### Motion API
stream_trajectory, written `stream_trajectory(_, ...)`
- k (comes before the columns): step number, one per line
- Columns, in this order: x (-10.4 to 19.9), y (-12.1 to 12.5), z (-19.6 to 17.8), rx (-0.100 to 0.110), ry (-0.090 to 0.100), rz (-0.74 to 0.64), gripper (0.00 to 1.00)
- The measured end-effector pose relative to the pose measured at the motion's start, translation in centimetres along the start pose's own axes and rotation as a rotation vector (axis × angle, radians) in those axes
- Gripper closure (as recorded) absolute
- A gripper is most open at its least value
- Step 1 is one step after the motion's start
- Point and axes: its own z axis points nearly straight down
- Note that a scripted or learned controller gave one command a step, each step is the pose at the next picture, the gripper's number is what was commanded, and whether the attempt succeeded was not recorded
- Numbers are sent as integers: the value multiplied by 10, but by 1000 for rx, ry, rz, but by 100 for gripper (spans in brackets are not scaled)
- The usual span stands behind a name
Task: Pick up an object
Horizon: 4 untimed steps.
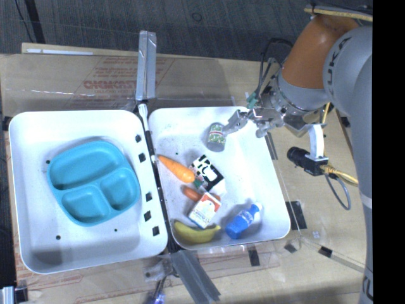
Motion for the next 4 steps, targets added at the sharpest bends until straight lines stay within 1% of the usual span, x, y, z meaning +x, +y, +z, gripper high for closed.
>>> stream_trajectory(1,16,61,121,-27,-10,-168,0)
stream_trajectory(2,2,60,144,-9,-4,-158,0)
stream_trajectory(3,4,61,134,-9,-3,-162,100)
stream_trajectory(4,74,64,44,-5,-1,-203,100)
